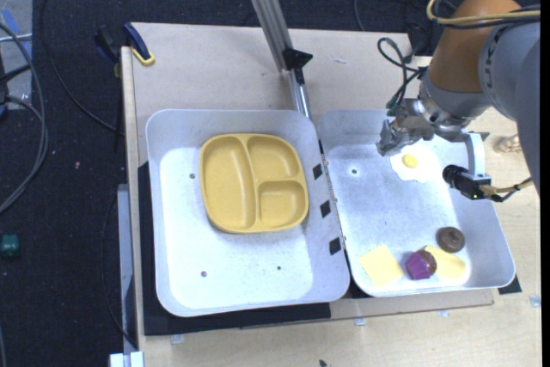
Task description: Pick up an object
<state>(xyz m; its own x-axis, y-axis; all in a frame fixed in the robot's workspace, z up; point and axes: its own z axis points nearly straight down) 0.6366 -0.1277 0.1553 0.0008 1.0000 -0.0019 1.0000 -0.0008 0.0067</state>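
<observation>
The left bin (172, 271) on the wooden surface (206, 64) carries a yellow divided plate (254, 183), lying flat toward its 12 o'clock side. In the right bin (378, 202), a pale yellow cheese-like slice (381, 264) sits at about 7 o'clock, and just beside it a purple toy piece (419, 264) rests against a second yellow slice (450, 267), which it partly covers. A small brown round piece (449, 239) lies at that slice's 12 o'clock, touching or nearly so. A toy fried egg (415, 164) lies toward the bin's 1 o'clock corner. The gripper (397, 138) hangs at the egg's 10 o'clock, close by — its jaws are too dark and small to make out, so I cannot tell whether they are apart or together. The grey arm (507, 64) is cut off at the right edge.
</observation>
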